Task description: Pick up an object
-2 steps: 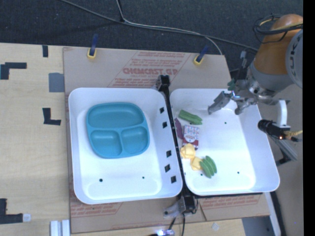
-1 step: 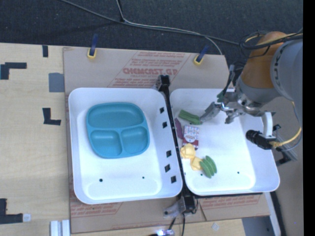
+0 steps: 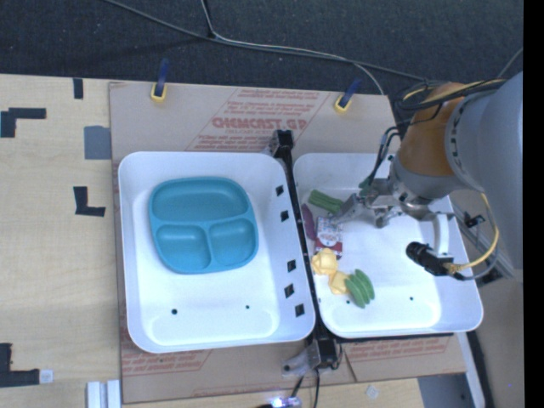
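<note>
- Camera view showed the gripper [image 3: 344, 215] low in the right bin [image 3: 425, 317], its tips just right of a dark red packet [image 3: 327, 230]; whether it was open or closed could not be told
- A green oblong piece [image 3: 324, 201] lay just up-left of the tips, long axis slanting down to the right
- Yellow pieces [image 3: 324, 263] and a green ribbed one [image 3: 360, 286] sat nearer the front wall
- A blue divided plate [image 3: 204, 224] rested in the left bin [image 3: 212, 330], well apart

A robot test lab: two white bins [image 3: 136, 253] sit on a cardboard sheet [image 3: 255, 117] clamped at the bench's far edge, cables [image 3: 255, 41] trailing behind.
</note>
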Motion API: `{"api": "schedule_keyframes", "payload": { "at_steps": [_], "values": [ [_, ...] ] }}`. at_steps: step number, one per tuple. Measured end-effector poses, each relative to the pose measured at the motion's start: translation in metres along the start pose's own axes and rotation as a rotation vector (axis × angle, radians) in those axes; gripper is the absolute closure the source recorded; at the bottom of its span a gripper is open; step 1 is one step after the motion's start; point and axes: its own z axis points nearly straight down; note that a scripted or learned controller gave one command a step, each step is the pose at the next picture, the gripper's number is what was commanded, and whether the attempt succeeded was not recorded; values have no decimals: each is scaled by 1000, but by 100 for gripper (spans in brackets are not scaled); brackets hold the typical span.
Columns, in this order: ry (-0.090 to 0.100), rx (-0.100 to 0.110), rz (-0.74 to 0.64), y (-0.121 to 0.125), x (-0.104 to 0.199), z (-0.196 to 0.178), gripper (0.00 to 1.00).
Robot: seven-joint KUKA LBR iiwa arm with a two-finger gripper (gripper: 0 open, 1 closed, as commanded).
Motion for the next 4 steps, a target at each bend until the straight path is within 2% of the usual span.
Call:
{"api": "schedule_keyframes", "payload": {
  "at_steps": [1,2,3,4],
  "values": [
    [1,-2,-3,3,0,1,0],
    [7,-8,-4,5,3,-11,100],
    [1,1,-4,5,13,-58,100],
    [0,-1,-3,13,7,-115,100]
  ]
}}
